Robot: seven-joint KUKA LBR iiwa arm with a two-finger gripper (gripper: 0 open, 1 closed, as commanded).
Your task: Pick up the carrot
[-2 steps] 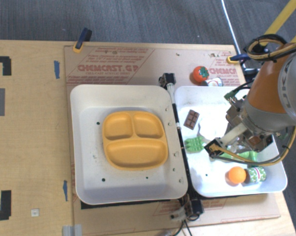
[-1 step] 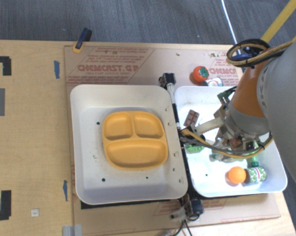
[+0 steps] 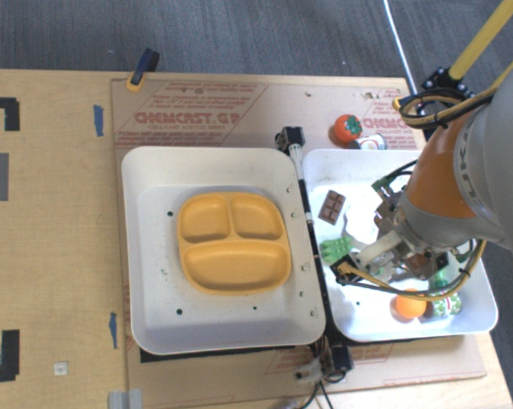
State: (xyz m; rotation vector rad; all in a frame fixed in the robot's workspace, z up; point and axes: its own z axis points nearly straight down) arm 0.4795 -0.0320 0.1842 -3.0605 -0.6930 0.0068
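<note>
Clutter is your main risk. The carrot (image 3: 407,306) lies low in the right bin (image 3: 487,313), just below the gripper (image 3: 393,258) and touching a green-and-white item (image 3: 445,305). You cannot tell whether the fingers are released or clenched; the wrist hides them. A green leafy toy (image 3: 336,249) and a brown block (image 3: 331,205) sit left of them. Descend off-centre and you likely grab the neighbour, or nudge the carrot toward the wall.
</note>
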